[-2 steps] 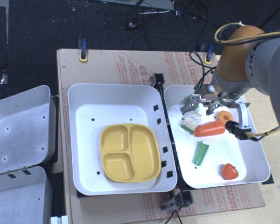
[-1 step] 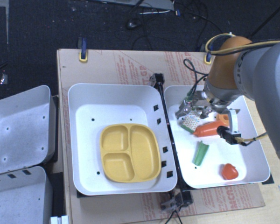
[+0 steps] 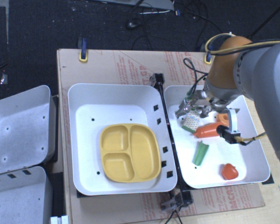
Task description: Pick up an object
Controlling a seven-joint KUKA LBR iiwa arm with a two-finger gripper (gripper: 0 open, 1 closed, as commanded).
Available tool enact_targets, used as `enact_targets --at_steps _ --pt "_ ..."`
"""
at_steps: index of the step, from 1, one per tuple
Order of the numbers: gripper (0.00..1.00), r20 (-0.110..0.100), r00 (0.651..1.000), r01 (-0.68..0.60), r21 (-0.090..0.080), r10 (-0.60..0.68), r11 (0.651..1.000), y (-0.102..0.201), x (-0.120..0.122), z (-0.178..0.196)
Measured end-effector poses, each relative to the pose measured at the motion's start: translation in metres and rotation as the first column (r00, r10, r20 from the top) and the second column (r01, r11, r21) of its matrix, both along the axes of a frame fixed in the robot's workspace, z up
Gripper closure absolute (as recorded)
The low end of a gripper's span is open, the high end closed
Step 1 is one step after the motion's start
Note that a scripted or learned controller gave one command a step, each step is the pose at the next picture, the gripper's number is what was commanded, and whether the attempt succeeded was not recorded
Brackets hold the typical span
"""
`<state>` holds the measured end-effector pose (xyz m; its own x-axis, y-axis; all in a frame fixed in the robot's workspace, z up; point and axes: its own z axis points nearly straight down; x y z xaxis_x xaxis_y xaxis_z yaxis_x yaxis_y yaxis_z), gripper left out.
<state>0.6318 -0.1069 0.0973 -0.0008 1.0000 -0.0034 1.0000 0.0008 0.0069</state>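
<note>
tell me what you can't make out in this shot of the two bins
- Gripper, camera view: the wrist above covers it, so whether it grips anything is unclear.
- Pale speckled item: partly under the gripper and blurred; its kind is unclear.
- Orange carrot-like item: its right end is hidden behind the gripper's mount.
- Red item and green item: too small to identify.

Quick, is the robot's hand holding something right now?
Gripper: cannot be told; it is low in the right bin, by the orange carrot-like toy.
</note>
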Motion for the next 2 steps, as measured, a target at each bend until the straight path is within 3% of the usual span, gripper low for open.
enact_targets --at_steps 1,2 --pt "1.00 0.010 1.000 0.000 -0.001 0.000 1.000 0.000 0.002 0.012" --pt "1.00 -0.001 1.000 0.000 0.002 0.000 1.000 -0.005 0.003 0.075"
